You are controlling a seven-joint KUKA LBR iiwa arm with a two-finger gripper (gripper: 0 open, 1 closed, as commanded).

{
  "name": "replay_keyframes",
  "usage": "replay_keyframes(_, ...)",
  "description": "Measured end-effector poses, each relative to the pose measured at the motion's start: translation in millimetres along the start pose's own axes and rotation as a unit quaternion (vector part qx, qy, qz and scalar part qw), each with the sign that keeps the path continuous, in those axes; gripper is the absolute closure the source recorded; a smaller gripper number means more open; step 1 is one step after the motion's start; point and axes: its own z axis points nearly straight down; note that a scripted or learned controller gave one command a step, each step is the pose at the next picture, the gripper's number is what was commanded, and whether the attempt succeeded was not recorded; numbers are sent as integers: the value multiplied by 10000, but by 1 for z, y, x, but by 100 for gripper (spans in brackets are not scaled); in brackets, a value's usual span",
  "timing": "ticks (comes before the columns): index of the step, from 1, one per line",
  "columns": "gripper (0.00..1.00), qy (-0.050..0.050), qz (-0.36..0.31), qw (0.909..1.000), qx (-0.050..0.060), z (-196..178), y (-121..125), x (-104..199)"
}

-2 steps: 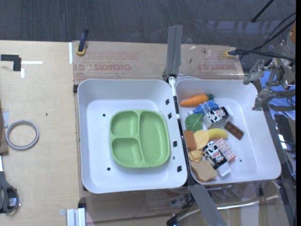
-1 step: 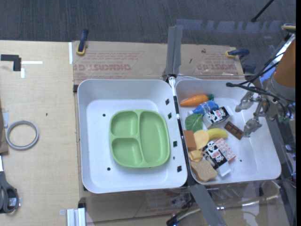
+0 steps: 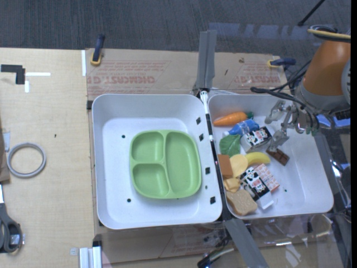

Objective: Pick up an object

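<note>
My gripper [image 3: 279, 132] hangs over the back part of the right bin [image 3: 304, 188], its metal fingers spread and nothing between them. Just below its tips lies a small brown bar [image 3: 280, 157]. To the gripper's left sit a black-and-white carton [image 3: 257, 137], a blue packet [image 3: 244, 128] and an orange carrot [image 3: 230, 118]. Further forward along the bin's left side are a green leaf [image 3: 230, 144], a banana [image 3: 257, 158], a red-and-white carton [image 3: 260, 181] and a slice of bread [image 3: 241, 204].
The left bin [image 3: 111, 149] holds a green divided plate [image 3: 166, 163]. A grey tape roll [image 3: 25, 159] and scissors [image 3: 8, 236] lie on the bench at far left. The right bin's right half [image 3: 304, 172] is bare white floor.
</note>
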Motion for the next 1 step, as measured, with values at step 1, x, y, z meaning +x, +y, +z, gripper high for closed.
replay_keyframes(1, 0, -2, 1812, 9834, 7, -4, 3, -11)
